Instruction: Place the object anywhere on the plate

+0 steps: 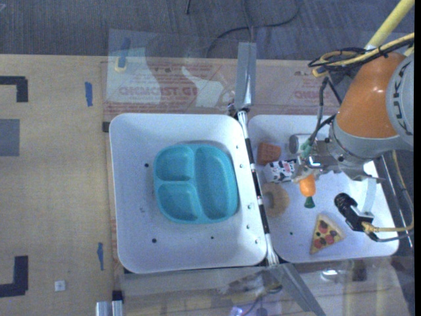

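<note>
We are logging one overhead view; the teal plate (195,183), with three compartments, is sitting in the middle of the left bin (131,176), and we are taking it as our reference for all places.

The right bin (289,245) is lying just to the view's right of the plate's bin, the two rims meeting at a metal strip. The arm (368,104) is reaching in from farther right of the plate, over the upper half of that bin. The gripper (309,168) is hanging well to the right of the plate, level with its upper edge. We cannot tell whether it is released or clenched, since the wrist is covering it from above.

The carrot toy (307,188), orange with a green tip, is lying right of the plate just below the gripper. It is possibly touching the gripper, though the view is too coarse for us to be sure; it is resting on the right bin's floor, well apart from the plate.

Between the plate and the gripper we are noting a reddish-brown toy (268,153), a black-and-white toy (281,170) and a tan round toy (277,200); a pizza slice toy (327,234) is lying farthest from the plate, toward the lower right.
</note>
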Available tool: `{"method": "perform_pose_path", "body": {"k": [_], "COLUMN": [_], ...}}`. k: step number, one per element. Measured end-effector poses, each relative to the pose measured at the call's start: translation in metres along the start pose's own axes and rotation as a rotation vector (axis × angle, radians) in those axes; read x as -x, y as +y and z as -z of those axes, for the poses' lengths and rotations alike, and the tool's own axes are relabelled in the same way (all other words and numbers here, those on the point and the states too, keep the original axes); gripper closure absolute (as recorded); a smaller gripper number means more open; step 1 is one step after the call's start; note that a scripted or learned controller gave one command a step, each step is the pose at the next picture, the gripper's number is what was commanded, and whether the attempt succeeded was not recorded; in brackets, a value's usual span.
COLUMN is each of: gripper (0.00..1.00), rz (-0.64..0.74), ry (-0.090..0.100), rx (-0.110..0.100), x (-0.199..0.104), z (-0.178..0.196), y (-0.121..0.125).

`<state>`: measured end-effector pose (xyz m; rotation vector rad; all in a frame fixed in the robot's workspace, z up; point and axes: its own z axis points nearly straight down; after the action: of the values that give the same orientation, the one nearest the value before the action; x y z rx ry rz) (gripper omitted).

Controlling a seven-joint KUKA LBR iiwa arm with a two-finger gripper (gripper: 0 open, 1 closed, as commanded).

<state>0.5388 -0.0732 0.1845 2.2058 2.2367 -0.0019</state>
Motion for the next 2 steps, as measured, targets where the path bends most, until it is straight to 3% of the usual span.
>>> {"method": "perform_pose_path", "body": {"k": [1,2], "gripper": [1.00,1.00], "rz": [-0.172,-0.078], "ry": [0.000,0.000], "rx": [0.000,0.001], "x": [-0.059,-0.125], "z": [0.000,0.000], "y": [0.053,0.063]}}
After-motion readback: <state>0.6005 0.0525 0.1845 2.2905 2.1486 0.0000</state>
